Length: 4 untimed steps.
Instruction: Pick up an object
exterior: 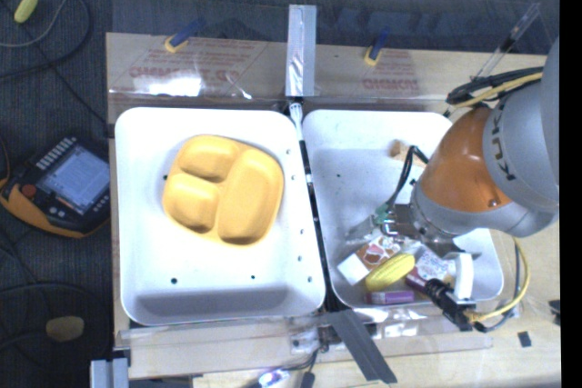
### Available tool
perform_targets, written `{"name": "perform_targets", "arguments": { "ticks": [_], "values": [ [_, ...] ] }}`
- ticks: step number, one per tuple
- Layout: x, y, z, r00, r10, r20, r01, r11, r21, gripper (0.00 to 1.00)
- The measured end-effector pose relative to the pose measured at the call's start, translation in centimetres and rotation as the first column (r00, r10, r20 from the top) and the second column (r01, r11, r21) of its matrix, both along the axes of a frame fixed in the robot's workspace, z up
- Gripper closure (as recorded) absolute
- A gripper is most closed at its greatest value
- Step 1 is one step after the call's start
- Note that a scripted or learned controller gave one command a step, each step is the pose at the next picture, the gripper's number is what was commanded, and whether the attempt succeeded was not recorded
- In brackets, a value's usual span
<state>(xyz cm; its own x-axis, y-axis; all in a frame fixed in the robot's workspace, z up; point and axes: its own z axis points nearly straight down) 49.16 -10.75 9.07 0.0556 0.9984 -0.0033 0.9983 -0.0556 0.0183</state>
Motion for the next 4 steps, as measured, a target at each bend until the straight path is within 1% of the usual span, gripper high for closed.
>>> {"name": "perform_targets", "arguments": {
  "ticks": [1, 2, 3, 4],
  "values": [
    [0.2, 0.2, 0.9, 1.000, 0.003, 0.001, -0.003, 1.000, 0.004, 1.00],
    [1.2, 2.8, 9.2, 0.995, 0.102, -0.021, -0.102, 0.995, 0.004, 1.00],
    [1.2, 2.8, 9.2, 0.995, 0.102, -0.022, -0.102, 0.995, 0.004, 0.00],
    [-0.4, 0.3, 0.9, 1.000, 0.013, -0.010, -0.013, 1.000, 0.006, 0.00]
  ]
}}
